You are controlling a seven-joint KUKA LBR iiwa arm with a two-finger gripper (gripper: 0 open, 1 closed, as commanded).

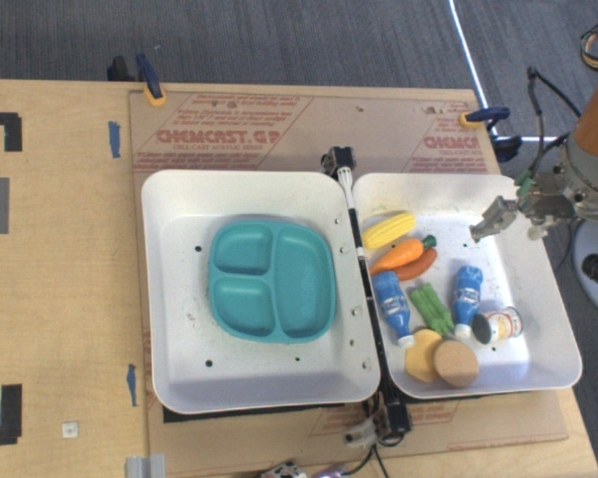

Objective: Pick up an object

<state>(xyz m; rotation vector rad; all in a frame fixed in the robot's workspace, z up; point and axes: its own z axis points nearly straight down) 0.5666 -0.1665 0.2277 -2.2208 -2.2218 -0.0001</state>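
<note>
You see the grey two-finger gripper [485, 222] over the far right part of the right shallow white bin [558, 352]; whether its claw is open or closed cannot be told. The candidate objects lie left and nearer: yellow toy corn cob [389, 230], orange toy carrot [403, 256], two blue toy bottles [392, 304] [466, 295]. Expect a failed grasp: they lie crowded, several touching, so descending fingers may strike a neighbour.

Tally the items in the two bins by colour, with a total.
Teal: 1, the plate
Yellow: 2, the corn and a yellow lump
Orange: 1, the carrot
Blue: 2, bottle and bottle
Green: 1, a green piece
Tan: 1, a round piece
White: 1, a can
Total: 9
</note>
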